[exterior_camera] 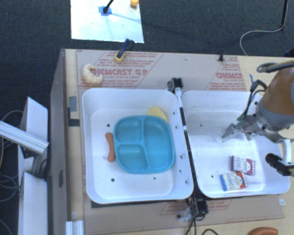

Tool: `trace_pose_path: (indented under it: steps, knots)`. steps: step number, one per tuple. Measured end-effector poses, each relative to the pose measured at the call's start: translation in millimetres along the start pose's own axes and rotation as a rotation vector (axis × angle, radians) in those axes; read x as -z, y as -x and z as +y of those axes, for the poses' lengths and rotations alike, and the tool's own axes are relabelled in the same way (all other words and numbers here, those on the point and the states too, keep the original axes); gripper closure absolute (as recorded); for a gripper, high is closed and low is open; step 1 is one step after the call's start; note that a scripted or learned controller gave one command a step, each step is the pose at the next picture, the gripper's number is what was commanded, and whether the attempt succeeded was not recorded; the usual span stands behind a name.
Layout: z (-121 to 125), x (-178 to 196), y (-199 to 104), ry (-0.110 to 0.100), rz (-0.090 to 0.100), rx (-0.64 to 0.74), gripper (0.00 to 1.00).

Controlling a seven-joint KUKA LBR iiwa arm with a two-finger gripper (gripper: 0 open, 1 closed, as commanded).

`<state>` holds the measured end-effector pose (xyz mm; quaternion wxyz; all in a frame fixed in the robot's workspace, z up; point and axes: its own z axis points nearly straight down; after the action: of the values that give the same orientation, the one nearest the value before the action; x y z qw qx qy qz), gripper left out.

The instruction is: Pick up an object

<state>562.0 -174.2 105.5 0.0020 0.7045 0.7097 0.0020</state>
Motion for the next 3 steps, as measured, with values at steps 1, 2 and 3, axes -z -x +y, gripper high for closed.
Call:
trace_pose_path:
  steps: [1, 2, 3]
  knots:
    - [1.0, 10.6, -0.1, 0.003, 0.000, 0.002, 1.00]
    - [0.9, 10.6, -0.1, 0.003, 0.000, 0.002, 0.00]
    - [2.0, 21.2, -0.4, 0.005, 0.001, 0.004, 1.00]
